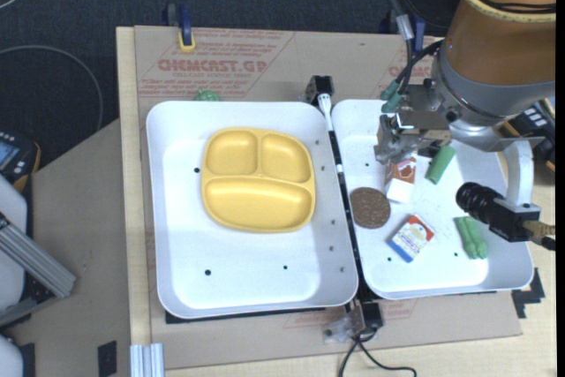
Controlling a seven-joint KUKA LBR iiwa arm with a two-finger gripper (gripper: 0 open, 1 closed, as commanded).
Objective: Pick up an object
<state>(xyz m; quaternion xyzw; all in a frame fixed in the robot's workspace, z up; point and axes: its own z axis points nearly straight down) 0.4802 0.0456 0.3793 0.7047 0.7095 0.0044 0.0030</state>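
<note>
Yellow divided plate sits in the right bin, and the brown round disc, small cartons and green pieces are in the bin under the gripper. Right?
Not quite. The camera view shows the yellow divided plate in the left bin, not the right one. The rest holds: the brown round disc, the small cartons and the green pieces lie in the right bin, where the gripper is.

Glossy yellow plastic plate (259, 179) in smooth white plastic bin (177, 216); matt brown board (132, 146).
</note>
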